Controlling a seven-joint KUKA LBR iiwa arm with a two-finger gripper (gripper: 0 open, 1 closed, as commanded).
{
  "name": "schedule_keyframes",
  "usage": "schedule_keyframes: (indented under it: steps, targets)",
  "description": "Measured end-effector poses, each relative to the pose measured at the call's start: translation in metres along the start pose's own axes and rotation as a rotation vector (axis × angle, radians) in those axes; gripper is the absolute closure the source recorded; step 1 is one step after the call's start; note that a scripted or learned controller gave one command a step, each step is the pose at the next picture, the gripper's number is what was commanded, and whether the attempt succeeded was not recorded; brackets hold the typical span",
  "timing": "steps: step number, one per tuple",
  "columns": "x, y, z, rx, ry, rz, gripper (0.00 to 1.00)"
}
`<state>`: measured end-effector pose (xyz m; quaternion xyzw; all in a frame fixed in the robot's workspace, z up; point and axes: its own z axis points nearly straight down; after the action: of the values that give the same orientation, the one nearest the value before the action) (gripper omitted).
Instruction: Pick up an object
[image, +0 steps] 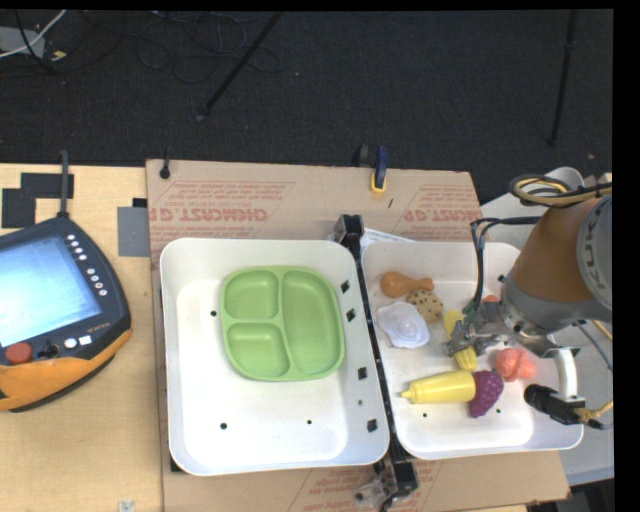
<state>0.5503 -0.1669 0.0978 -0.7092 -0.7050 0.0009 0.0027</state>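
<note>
Several small things crowd the right bin (440, 440): a brown drumstick-shaped toy (405, 284), a speckled cookie-like piece (428, 304), a white crumpled item (403, 326), a yellow bottle (441, 387), a purple grape cluster (487, 392) and a pink lump (514, 364). The claw (470, 338) sits low in the middle of this bin, at the end of the arm (560, 270) reaching in from the right; a small yellow piece (465, 357) lies right at its tip. Whether the claw is spread or closed, or has anything in it, I cannot tell, since the wrist hides its working end.

The relation that matters: the yellow bottle lies just below the claw in the view, its long axis running nearly left to right, nozzle to the left, with the grapes touching its right end. The pink lump sits just to the claw's lower right. The left bin (200, 420) carries a green divided plate (282, 323), well apart from the claw.
</note>
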Motion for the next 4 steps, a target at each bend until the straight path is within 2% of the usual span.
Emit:
schedule_keyframes:
  steps: [1,3,4]
  targets:
    - [-0.001,0.005,-0.044,-0.006,-0.003,-0.005,1.00]
    - [0.001,0.001,-0.132,-0.007,-0.003,-0.006,1.00]
    - [0.041,0.020,-0.129,-0.003,0.000,-0.009,1.00]
